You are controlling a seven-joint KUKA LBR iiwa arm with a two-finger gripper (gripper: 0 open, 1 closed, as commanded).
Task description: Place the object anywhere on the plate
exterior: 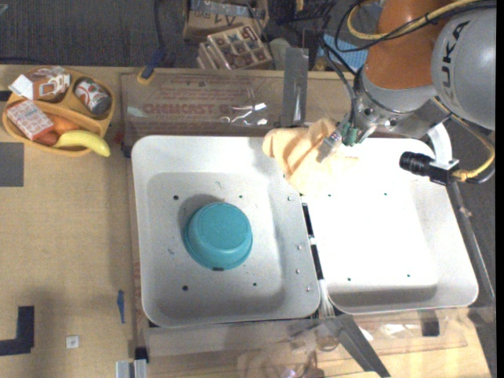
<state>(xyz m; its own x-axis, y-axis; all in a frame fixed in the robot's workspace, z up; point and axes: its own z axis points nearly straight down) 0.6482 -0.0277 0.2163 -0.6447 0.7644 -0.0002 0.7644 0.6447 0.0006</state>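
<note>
Camera view from above puts my end effector (335, 138) in the upper middle-right of the frame, hanging below my grey wrist and its orange band (405, 30), which fill the upper right corner. A pale yellow-orange soft object (295, 152) is bunched against the tip of the end effector, and it looks pinched and lifted there, draped over the top edge where the two bins meet. The picture is blurred at that spot, so I take the fingers as closed on it, with the exact gap between them hard to read.

Left of centre lies the left white bin (157, 172), and in it sits a teal round plate (219, 235), bowl-like and seemingly upside down, a little below the middle of that bin. The soft object is well apart from the plate, up and to the right of it. The right white bin (394, 235) touches the left one along their shared edge.

On the bench (63, 242), at the upper left of the frame, rests an orange tray (16, 124) holding toy food, with a yellow banana (83, 141) at its lower edge. A black cylindrical part (415, 163) with a yellow cable juts out at the right, just over the right bin's upper edge.
</note>
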